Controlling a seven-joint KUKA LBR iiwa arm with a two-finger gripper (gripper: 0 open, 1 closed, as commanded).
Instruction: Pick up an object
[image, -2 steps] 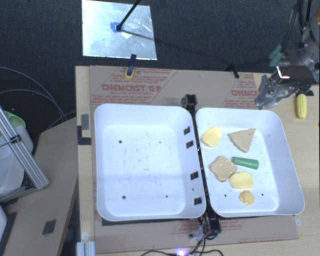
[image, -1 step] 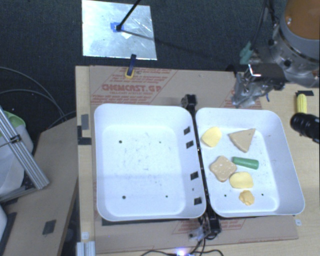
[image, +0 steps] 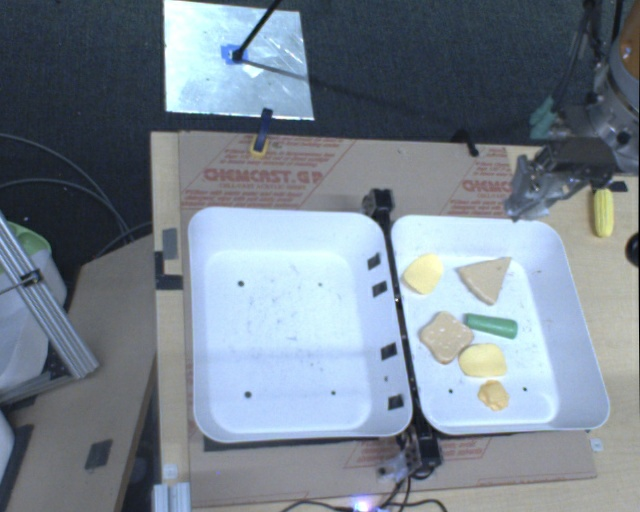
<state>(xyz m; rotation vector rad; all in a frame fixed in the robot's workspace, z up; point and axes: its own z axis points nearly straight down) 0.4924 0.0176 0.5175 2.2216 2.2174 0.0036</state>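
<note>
Two shallow white plastic bins, the left bin (image: 215, 300) and the right bin (image: 570, 340), look smooth and faintly glossy; the left one's floor is speckled with scuffs. Under them lies a matt brown cardboard sheet (image: 330, 170) printed in red. At 12 o'clock a crinkled shiny metal foil square (image: 200, 70) lies on rough dark carpet (image: 80, 80).

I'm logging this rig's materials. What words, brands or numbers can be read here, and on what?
"CHEMCAST GP", red print on the brown board under the bins, upper left.
The same red print at the board's upper right and along its bottom edge is partly hidden and too blurred to read.
No other text is legible.
</note>
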